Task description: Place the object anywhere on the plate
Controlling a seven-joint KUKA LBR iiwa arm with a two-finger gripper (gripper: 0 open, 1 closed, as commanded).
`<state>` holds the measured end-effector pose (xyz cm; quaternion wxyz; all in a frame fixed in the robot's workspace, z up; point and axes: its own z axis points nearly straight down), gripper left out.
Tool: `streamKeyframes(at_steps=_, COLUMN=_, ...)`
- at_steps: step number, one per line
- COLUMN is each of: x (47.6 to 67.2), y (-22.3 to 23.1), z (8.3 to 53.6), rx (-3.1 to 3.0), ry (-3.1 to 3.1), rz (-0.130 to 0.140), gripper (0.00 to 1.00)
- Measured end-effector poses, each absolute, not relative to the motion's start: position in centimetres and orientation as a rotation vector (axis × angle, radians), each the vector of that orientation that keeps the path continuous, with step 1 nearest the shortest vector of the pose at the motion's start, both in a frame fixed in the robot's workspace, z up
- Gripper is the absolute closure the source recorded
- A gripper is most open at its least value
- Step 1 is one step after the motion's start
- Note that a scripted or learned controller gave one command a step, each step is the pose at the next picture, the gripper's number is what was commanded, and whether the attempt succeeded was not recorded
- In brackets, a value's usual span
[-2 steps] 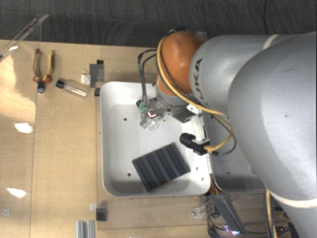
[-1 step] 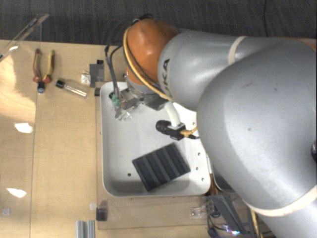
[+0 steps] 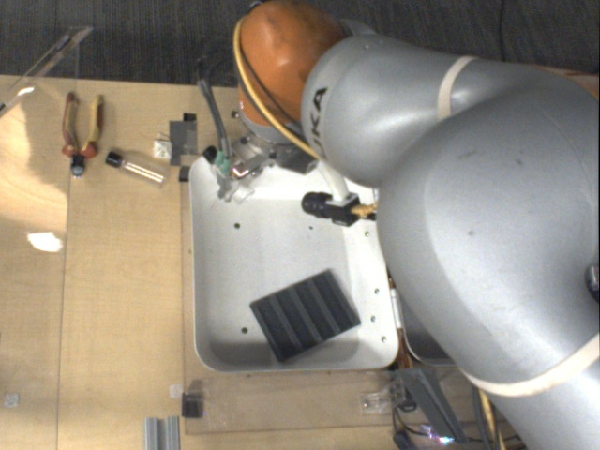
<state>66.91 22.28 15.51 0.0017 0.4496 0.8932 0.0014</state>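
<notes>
A dark grey ribbed rectangular slab (image 3: 305, 314) lies flat and askew in the near part of the left white bin (image 3: 216, 289). My gripper (image 3: 231, 184) hangs over the bin's far left corner, well away from the slab, under the orange band of the wrist. Something small, pale and partly clear shows at its tip, but I cannot tell whether it is a held object or part of the gripper. The arm's grey bulk covers the bin's right rim and nearly all of the right bin.
Red-handled pliers (image 3: 81, 127), a small clear tube (image 3: 137, 167) and a black block (image 3: 184, 139) lie on the wooden bench left of the bin. A black and yellow connector (image 3: 332, 207) juts from the arm over the bin. A small dark block (image 3: 192, 404) sits by the near edge.
</notes>
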Motion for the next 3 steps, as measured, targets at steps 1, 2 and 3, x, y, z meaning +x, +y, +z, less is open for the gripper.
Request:
streamKeyframes(at_steps=1, x=66.9, y=22.3, z=23.1, rx=0.986, ry=2.976, rz=0.008, gripper=1.00)
streamKeyframes(at_steps=2, x=67.0, y=22.4, z=24.4, rx=0.982, ry=2.971, rz=0.015, gripper=1.00)
streamKeyframes(at_steps=3, x=67.1, y=22.5, z=25.6, rx=0.978, ry=2.967, rz=0.023, gripper=1.00)
